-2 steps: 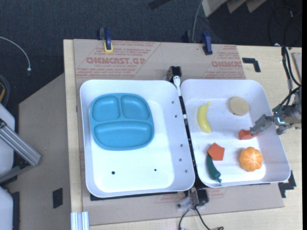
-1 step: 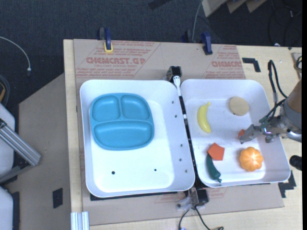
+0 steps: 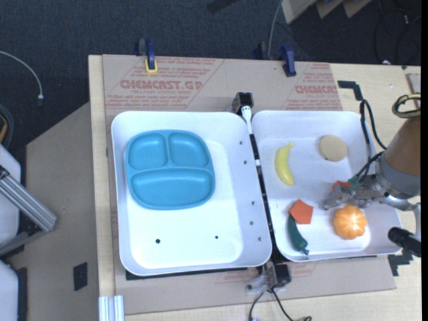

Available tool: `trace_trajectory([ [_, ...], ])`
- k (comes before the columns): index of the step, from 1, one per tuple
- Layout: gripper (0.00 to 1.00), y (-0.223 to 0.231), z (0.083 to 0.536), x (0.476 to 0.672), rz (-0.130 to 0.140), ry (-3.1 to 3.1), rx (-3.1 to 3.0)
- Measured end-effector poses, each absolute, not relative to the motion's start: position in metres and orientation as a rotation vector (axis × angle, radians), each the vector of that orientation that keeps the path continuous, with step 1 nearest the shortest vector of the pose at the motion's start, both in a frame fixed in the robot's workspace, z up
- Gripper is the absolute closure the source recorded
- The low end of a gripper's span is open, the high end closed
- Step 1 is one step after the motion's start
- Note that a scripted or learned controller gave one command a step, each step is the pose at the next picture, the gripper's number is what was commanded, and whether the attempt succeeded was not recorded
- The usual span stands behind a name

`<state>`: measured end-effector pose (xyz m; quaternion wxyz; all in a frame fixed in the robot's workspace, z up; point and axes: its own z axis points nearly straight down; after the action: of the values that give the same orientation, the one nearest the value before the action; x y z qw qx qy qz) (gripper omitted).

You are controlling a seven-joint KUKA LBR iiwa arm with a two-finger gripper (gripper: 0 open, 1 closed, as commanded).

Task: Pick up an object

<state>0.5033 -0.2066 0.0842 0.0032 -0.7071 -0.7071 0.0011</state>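
The right bin [image 3: 307,129] holds a yellow banana [image 3: 285,164], a beige round object [image 3: 332,148], an orange-red block [image 3: 301,212], a dark green pepper-like piece [image 3: 297,235] and an orange fruit [image 3: 350,223]. My gripper [image 3: 340,196] reaches in from the right and sits low in this bin, just above the orange fruit and right of the block. A small red-orange bit [image 3: 342,184] shows at the gripper's tip; what it is cannot be made out.
The left bin [image 3: 231,239] carries a blue divided plate [image 3: 170,168] in its upper half. A black cable [image 3: 366,129] runs along the right bin's far right side. The bins' shared rim [image 3: 257,179] lies left of the banana.
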Motion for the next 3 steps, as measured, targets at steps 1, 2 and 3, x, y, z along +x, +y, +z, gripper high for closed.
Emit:
trace_trajectory([
  [1,1.00,-0.208,0.098,0.505,0.000,-2.222,-2.224],
  [2,1.00,-0.207,0.141,0.505,-0.003,-2.226,-2.226],
  [3,1.00,-0.205,0.184,0.503,-0.003,-2.228,-2.225],
])
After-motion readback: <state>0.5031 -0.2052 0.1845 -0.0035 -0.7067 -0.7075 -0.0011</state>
